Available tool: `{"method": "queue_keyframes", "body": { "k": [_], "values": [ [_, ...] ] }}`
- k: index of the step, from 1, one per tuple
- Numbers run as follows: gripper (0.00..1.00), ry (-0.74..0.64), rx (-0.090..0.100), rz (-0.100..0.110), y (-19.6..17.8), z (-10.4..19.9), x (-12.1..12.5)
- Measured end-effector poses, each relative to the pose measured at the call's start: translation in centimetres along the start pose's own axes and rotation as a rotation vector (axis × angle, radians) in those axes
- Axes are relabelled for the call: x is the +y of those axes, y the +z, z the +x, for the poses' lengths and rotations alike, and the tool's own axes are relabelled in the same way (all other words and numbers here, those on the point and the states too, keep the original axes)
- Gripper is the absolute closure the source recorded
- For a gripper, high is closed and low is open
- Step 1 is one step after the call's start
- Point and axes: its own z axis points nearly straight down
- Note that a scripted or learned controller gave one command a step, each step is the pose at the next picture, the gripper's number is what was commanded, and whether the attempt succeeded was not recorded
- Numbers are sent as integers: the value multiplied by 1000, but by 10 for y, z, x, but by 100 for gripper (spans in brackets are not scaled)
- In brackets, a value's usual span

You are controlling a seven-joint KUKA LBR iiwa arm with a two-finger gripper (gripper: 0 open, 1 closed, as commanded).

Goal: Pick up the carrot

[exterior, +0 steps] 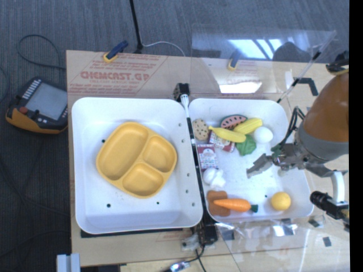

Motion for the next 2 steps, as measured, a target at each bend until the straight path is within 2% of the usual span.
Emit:
{"method": "queue_keyframes", "body": {
  "k": [1, 2],
  "values": [
    [0, -175, -3, -6, 6, 96, 2],
    [0, -320, -2, -15, 96, 52, 6]
  ]
}}
